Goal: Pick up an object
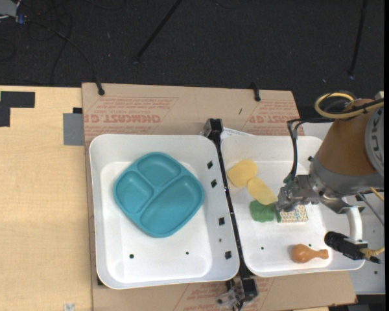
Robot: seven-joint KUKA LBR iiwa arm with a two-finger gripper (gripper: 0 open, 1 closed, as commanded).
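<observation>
A small green lumpy plastic piece lies flat on the floor of the right-hand white bin, near its middle. Touching its upper edge is a pale yellow elongated plastic piece, tilted diagonally, and just above that sits a rounder yellow plastic piece. A small flat patterned white square lies just right of the green piece. An orange pear-shaped plastic piece lies on its side near the bin's front edge, well apart from the others
</observation>
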